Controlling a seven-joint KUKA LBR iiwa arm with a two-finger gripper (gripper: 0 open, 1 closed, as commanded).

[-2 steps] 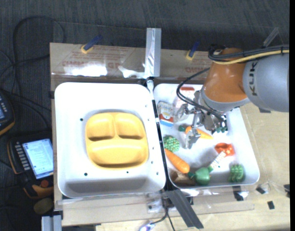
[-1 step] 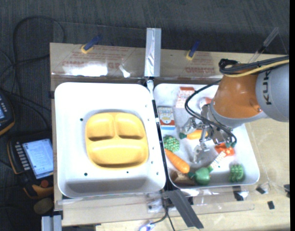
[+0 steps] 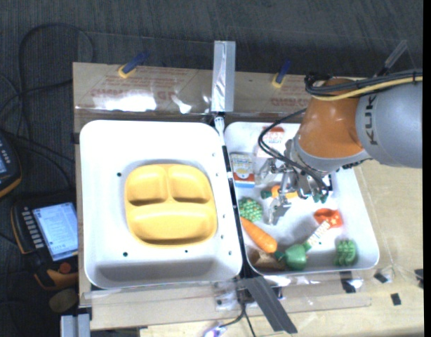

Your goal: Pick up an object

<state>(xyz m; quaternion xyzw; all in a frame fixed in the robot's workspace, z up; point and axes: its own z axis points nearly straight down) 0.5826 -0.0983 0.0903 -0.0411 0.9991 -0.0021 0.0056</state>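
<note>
My gripper hangs low in the right bin, below the orange band of the arm. It sits over the bin's middle, just right of a green broccoli piece and above an orange carrot. A small orange item shows beside the gripper's metal parts. A red and white piece lies to the gripper's right. A green pepper and another green toy rest along the bin's near wall. I see nothing clearly held.
A small carton and a white item with red print sit at the far left of the right bin. The left bin holds a yellow divided tray. A ridge separates the two bins.
</note>
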